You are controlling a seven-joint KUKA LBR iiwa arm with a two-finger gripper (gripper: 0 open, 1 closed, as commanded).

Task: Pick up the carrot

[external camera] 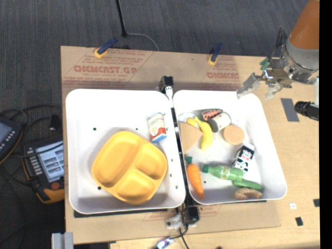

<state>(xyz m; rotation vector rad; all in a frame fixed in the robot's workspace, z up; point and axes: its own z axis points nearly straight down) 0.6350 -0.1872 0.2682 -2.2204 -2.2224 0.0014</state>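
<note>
Carrot (195,180) lies at the right bin's (270,139) near left corner, tip toward the front | green bottle (228,173) just beside it, banana (204,133) farther back | yellow tray (129,166) in left bin (83,139) | gripper (259,88) hovers above the right bin's far rim, fingers spread wide, holding nothing

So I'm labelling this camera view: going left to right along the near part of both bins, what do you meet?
Yellow divided tray → carrot → green bottle → ginger-like brown root.
</note>
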